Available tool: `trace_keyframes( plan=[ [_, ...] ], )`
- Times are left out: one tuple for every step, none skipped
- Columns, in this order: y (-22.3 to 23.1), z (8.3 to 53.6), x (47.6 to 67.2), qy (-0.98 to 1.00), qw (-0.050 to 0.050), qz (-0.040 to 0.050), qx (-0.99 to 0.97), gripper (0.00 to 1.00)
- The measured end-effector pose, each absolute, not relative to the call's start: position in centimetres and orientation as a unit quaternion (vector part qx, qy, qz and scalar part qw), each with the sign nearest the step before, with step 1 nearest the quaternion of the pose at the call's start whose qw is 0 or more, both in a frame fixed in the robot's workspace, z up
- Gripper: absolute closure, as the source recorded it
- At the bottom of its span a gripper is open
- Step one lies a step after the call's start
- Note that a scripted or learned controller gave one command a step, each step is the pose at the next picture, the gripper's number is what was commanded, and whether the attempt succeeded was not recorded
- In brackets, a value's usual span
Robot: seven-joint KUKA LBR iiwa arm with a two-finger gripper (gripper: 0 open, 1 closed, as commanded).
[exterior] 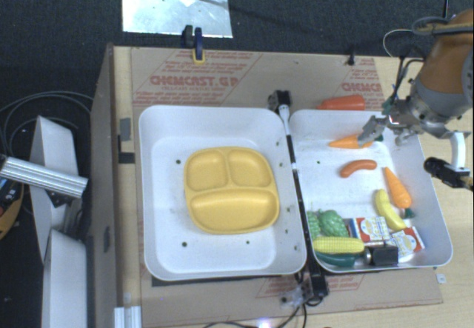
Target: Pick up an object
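The small carrot (345,143) lies at the back of the right bin (438,234), just left of the hand (379,129), its long axis running left to right. The hand is seen open and empty. Counted: three carrots, one sausage (358,167), one banana (388,209), one corn cob (338,246), two bins, one yellow tray (230,189).

The arm (444,71) consists of rounded grey housing sections with a broad orange band above the wrist. Thin dark cables loop over the upper housing. The wrist carries a pale grey metallic end effector (374,130). A black cylindrical fitting (444,169) projects beside the wrist.
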State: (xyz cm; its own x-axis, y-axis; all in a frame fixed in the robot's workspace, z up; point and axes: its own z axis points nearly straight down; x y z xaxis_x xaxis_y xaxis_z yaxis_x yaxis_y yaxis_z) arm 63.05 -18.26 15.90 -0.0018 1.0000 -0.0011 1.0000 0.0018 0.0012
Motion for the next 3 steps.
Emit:
trace_keyframes(
  plan=[
    [-15.2, 14.0, 61.2, 0.708, 0.0, 0.0002, 0.706, 0.0],
    [-13.9, 11.5, 61.8, 0.709, 0.001, 0.0003, 0.706, 0.0],
    [-15.1, 10.2, 60.4, 0.708, 0.001, 0.0003, 0.706, 0.0]
  ],
)
